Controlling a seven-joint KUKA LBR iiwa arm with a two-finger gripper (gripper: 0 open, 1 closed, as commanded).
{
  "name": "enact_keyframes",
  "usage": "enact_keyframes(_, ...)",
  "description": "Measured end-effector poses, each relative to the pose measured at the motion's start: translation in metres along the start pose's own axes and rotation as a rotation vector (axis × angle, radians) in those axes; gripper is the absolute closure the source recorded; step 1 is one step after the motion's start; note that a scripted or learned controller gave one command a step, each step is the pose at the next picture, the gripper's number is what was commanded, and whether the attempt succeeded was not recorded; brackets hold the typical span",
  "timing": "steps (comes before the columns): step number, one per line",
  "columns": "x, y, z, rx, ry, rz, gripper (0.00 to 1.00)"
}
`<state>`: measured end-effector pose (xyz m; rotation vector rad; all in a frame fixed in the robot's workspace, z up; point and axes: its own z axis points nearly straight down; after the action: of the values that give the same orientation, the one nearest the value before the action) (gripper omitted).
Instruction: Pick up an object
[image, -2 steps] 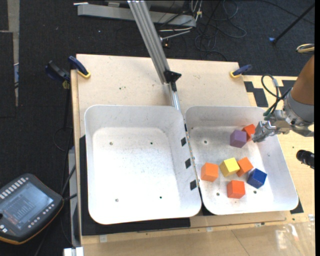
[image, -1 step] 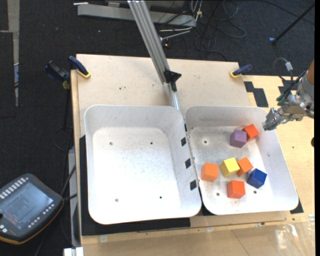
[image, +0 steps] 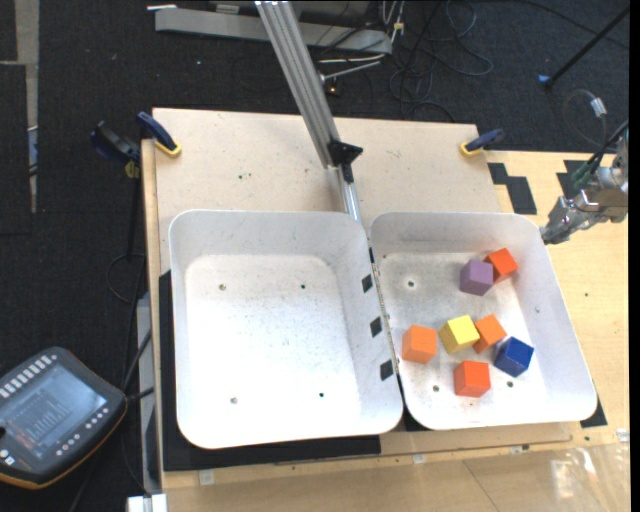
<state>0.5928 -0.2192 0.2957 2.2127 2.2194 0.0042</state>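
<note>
- The right bin (image: 560, 330), lower right of the frame, is where everything worth grabbing sits; the left bin (image: 200, 330) beside it can be ignored for this step.
- The gripper (image: 556, 228) is parked at the right edge of the frame, just outside the right bin's upper right rim, well apart from any cube. Whether it's open or closed honestly can't be told at this size.
- Best bet is probably the purple cube (image: 477, 276), upper part of the bin, though an orange cube (image: 503, 263) is touching its upper right corner, so an approach from the free left side would be favoured.
- The orange cube (image: 420, 343) on the left of the lower cluster looks cleanest, with only the yellow cube (image: 461, 332) just beside it.
- The blue cube (image: 514, 355) and the red-orange cube (image: 472, 379) are packed tighter, so they're better skipped.
</note>
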Motion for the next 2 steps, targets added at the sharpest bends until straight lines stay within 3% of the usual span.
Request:
enact_keyframes(1, 0.045, 0.002, 0.016, 0.008, 0.005, -0.003, 1.0)
enact_keyframes(2, 0.109, 0.002, 0.025, 0.008, 0.006, -0.005, 1.0)
